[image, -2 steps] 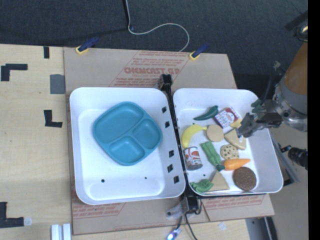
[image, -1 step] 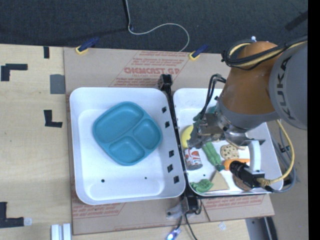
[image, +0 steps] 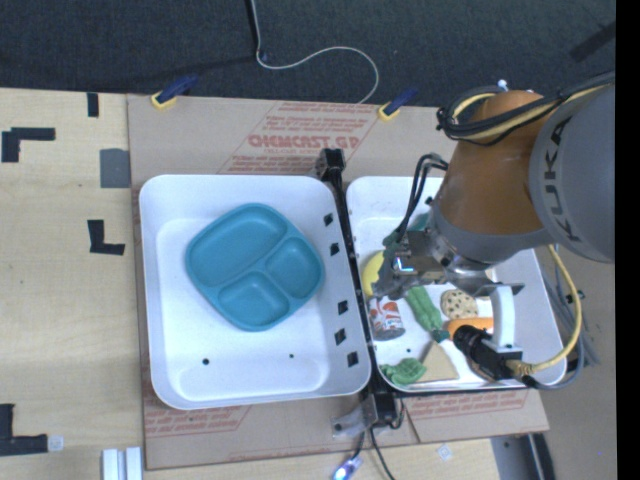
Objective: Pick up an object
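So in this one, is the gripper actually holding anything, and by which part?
Cannot be told. The gripper is low in the right bin over the small items, but the wrist hides what lies beneath it.

The flat brown cardboard sheet (image: 300, 138) under the two white bins has red letters printed on it. They sit upside down in this view, and the big word looks like "CHEMCAST GP". The smaller red lines near it are too tiny to read. The big grey robot arm (image: 585, 183) has dark letters on its side that spell "KUKA", running up and down.
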Available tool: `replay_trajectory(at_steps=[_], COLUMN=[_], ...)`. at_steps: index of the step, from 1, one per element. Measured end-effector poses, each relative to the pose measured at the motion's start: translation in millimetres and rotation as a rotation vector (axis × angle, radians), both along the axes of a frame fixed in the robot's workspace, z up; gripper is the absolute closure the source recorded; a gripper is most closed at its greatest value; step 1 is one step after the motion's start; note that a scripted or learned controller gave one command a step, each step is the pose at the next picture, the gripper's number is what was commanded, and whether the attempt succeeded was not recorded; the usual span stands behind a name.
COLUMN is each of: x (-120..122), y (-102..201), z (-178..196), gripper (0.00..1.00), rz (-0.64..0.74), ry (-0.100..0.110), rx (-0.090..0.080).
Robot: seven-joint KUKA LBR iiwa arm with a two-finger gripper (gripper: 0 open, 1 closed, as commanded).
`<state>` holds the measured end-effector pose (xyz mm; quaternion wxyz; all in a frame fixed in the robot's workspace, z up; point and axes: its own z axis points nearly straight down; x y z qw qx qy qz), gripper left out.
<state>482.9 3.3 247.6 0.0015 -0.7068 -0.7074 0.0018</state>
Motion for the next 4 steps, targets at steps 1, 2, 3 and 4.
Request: replay_trajectory(at_steps=[1, 2, 3, 4], x=[15, 14, 0, 0], y=[-3, -2, 22, 66], z=[34, 42, 94, 35], gripper=[1.0, 1.0, 1.0, 1.0], rz=[0.0, 0.001, 0.004, 0.003], ry=[-0.006, -0.001, -0.007, 0.002], rx=[0.0, 0.0, 0.001, 0.0])
